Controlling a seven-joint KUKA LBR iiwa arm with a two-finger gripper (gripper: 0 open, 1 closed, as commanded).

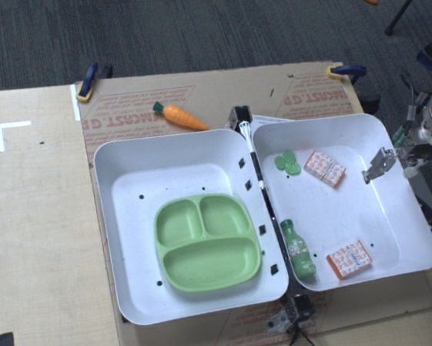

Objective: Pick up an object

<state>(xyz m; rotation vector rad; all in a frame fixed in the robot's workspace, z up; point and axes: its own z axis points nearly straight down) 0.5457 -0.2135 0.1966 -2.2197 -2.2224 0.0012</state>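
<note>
Here, a wooden bench (39,250) with a sheet of printed cardboard (192,97) under two shallow white bins side by side. Left bin (120,218) holding one green divided plate (207,242), three compartments, flat on the bin floor, a little toward the near side. Right bin (391,210) holding four small things, well apart from each other: a green bottle (297,249) lying along the left wall, close to the near corner; a red and white patterned packet (349,259) near the front wall, to the right of the bottle; a second patterned packet (325,169) toward the far side, tilted; a small green toy piece (287,163) just beside that packet, on its left.

Behind the bins, on the cardboard, a toy carrot (180,116), orange with a green top, lying at a slant. Clamps at the far corners of the cardboard: blue and yellow one (88,82) on the left, another (348,72) on the right.

At the right edge, only the end of the arm in view, reaching in at about the height of the right bin's right wall. Gripper (376,167) over the right side of that bin, pointing left and a little down, nothing between the fingers. Not possible to tell if jaws apart or together: too small and seen from the side. Gripper apart from every object; nearest one the far packet, to its left.
</note>
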